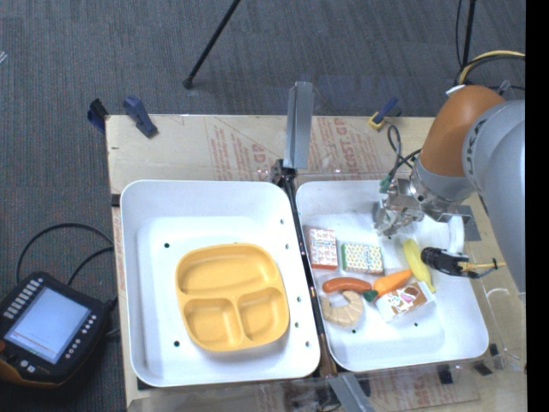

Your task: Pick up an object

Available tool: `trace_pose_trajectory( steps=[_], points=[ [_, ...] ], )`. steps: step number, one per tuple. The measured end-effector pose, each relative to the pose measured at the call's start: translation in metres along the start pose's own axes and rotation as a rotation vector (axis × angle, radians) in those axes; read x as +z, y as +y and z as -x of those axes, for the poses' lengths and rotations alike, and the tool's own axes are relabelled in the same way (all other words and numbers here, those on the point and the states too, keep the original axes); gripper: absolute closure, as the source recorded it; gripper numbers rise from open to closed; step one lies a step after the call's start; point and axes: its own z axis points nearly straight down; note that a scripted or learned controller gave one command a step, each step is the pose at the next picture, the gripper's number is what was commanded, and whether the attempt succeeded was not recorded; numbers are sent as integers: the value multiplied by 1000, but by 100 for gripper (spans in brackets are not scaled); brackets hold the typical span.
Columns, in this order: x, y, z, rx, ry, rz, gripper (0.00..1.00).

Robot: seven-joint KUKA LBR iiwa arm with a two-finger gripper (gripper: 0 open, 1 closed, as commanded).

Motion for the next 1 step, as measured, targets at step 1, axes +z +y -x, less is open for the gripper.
trace_pose_trajectory(
  steps=[1],
  points=[
    [-9,0,0,-3,-1,-2,100]
  ],
)
